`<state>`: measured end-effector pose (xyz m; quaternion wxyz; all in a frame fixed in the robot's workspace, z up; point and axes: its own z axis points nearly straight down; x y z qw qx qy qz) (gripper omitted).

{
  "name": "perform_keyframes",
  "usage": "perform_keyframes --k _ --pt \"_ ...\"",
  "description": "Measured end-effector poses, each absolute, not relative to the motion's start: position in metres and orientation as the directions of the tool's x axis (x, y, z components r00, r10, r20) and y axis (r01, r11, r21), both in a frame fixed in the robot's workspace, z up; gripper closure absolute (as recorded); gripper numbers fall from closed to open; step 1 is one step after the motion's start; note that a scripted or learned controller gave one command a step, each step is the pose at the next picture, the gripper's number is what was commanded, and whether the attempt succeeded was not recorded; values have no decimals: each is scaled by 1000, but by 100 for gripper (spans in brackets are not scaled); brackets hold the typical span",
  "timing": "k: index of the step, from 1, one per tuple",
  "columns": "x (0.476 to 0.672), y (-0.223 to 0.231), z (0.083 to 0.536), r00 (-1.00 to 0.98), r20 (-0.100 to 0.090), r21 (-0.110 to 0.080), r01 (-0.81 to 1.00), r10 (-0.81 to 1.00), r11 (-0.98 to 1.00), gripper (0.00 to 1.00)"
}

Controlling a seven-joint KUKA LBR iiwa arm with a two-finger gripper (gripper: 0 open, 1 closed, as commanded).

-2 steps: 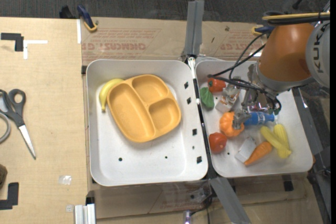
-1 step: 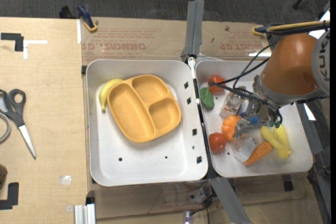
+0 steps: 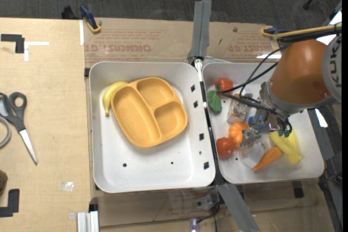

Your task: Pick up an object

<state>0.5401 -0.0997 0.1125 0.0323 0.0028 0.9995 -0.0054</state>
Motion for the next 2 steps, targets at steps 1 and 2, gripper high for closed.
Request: perform_keyframes --k 1,2 --pt "513 -102 109 -999 -47 -5 18 18 1000 0" --pt "596 -96 107 -996 18 0 91 91 996 0"
